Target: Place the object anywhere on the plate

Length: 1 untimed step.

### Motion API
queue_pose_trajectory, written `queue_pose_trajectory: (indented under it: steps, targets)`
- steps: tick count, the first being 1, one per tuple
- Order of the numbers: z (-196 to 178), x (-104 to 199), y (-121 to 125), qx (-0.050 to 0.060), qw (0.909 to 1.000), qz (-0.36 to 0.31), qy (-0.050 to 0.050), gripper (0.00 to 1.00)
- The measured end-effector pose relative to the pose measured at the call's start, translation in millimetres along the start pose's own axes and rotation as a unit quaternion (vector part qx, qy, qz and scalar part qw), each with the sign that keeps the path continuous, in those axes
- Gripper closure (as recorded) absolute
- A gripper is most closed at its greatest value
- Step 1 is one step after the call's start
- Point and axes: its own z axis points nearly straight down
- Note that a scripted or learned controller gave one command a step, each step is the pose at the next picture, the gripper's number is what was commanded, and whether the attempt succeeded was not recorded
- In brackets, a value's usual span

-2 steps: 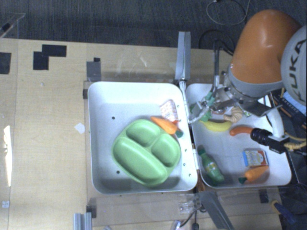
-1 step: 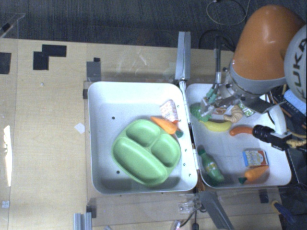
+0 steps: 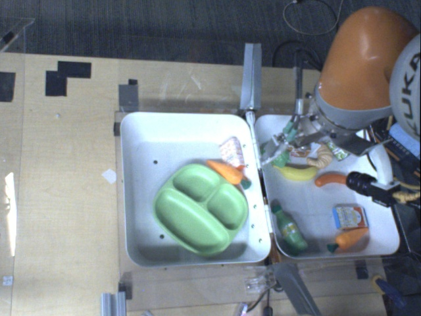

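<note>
A: Where is the claw (image 3: 294, 137)?

B: Low in the right bin (image 3: 388, 239), near its back left corner, under the arm's glossy orange band (image 3: 365, 58). Too much metal and clutter sits there; I cannot tell how it is set.

A: What lies around it?

B: Just beside it a curved yellow banana (image 3: 296, 173), partly under a crinkled snack packet (image 3: 316, 155). Near those, a smooth orange-red sausage shape (image 3: 330, 179). Toward the front, a green bottle (image 3: 288, 228), a small boxy carton with a blue top (image 3: 349, 216) and an orange carrot-like piece (image 3: 348, 239).

A: And the plate?

B: The green plate (image 3: 200, 207), rounded, matte plastic with three compartments, lies in the left bin (image 3: 141, 176). A toy carrot (image 3: 227, 171), tapered and orange, rests at the plate's back rim beside a striped wrapper (image 3: 231, 150). Both white bins sit on a pale wooden worktop (image 3: 66, 176).
</note>
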Motion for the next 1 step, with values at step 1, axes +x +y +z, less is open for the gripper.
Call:
queue_pose_trajectory:
  steps: [1]
  targets:
    - [-11.2,0.0,2.0,-0.003,1.0000,-0.004,-0.001,1.00]
